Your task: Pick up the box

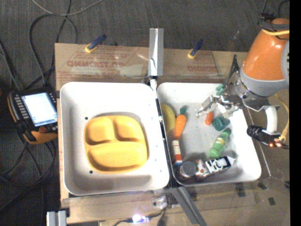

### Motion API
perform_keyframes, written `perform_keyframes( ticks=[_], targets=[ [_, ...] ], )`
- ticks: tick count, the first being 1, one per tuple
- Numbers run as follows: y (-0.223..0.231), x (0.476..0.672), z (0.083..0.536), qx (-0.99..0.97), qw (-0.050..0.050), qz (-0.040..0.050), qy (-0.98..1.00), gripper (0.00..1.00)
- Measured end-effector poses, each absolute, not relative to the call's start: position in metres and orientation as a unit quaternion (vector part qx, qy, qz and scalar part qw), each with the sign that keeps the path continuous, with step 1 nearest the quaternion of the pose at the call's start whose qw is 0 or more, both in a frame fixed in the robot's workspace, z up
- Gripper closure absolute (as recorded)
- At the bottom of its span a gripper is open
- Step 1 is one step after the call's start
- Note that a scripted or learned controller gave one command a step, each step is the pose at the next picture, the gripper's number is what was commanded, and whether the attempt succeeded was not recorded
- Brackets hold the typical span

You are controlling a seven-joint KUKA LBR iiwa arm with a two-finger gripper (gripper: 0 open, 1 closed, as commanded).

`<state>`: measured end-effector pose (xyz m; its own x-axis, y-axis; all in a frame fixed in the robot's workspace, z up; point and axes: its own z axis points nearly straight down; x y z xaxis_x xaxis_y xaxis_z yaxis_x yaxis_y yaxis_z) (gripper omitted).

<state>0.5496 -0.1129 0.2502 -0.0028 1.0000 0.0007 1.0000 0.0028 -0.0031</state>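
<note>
Arm in from right, tool (211,106) low, fingers apart

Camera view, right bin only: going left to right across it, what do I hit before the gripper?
Banana → carrot → small orange piece → teal block, with the gripper just above those last two. The box lies nearer, along the bin's front edge.

Single fixed camera overhead, angled down on the counter (117,60), far enough back to take in both white bins (70,98) whole plus surrounding floor, arm (265,55) entering from frame right.
</note>
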Motion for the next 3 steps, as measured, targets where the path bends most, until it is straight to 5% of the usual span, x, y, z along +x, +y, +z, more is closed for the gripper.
perform_keyframes(
  ticks=[1, 2, 3],
  targets=[
    [-0.218, 0.510, 0.175, -0.641, 0.001, 0.0011, -0.767, 0.00],
    [-0.171, 0.491, 0.090, -0.555, -0.005, -0.0007, -0.832, 0.00],
    [-0.175, 0.563, 0.153, -0.580, 0.000, 0.0002, -0.814, 0.00]
  ],
)
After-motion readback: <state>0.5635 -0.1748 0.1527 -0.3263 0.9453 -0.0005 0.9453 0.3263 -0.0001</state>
